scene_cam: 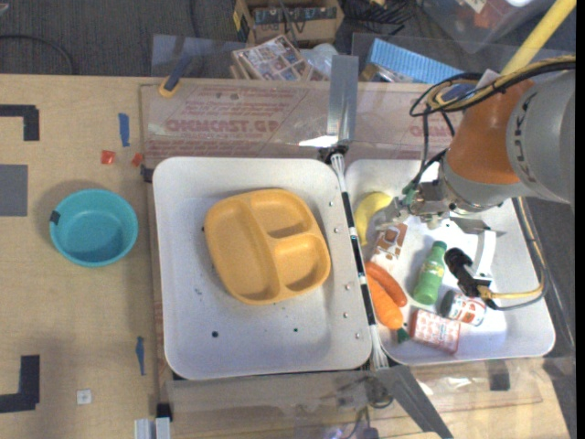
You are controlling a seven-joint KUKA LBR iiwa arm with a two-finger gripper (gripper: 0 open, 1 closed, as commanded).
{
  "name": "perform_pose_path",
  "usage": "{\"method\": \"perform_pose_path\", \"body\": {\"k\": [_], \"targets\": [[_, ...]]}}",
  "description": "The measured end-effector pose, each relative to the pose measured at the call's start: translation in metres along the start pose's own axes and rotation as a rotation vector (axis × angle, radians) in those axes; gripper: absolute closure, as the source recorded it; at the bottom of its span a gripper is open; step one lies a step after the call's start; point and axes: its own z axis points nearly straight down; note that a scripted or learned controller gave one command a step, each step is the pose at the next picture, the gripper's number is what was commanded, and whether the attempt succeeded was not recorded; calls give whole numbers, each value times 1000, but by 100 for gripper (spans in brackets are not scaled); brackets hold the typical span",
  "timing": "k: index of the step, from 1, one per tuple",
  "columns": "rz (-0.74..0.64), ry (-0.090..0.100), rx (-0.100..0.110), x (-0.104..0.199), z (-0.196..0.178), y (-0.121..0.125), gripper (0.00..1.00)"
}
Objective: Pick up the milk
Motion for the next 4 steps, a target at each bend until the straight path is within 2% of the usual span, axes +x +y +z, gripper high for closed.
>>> {"method": "perform_pose_path", "body": {"k": [1, 2, 3, 4], "targets": [[-245, 1, -2, -2, -1, -2, 0], [-248, 8, 11, -4, 0, 5, 0], [-350, 1, -3, -4, -1, -14, 0], [-305, -1, -6, -3, -3, -42, 0]]}}
